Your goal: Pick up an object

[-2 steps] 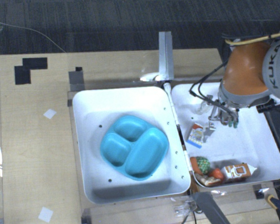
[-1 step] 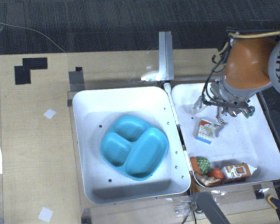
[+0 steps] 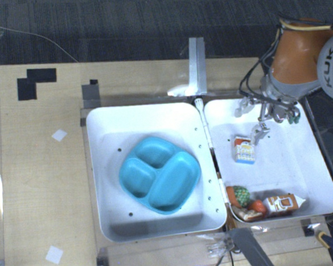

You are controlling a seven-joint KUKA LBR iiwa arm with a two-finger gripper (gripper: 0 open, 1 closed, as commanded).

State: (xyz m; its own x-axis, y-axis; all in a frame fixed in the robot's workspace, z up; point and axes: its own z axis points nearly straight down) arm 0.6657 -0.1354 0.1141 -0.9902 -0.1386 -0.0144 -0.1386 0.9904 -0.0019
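- Two white bins sit side by side on the worktop (image 3: pixel 38 187): the left bin (image 3: pixel 102 164) holds a blue divided tray (image 3: pixel 159 174), and the right bin (image 3: pixel 314 163) holds the loose items.
- The end effector (image 3: pixel 263 128) hangs over the far part of the right bin, below the arm's orange band (image 3: pixel 298 54); whether it is released or clenched cannot be told from here, and nothing is seen held in it.
- The nearest candidate is a small carton (image 3: pixel 244 150), lying flat just beside the end effector, toward the camera and slightly toward the divider, with its long axis running roughly front to back.
- Further candidates lie well apart at the bin's near edge: a brown carton (image 3: pixel 281 204) lying crosswise, and a green and orange piece (image 3: pixel 239 196) beside it.
- The coming move likely turns on a short shift toward the small carton before descending.
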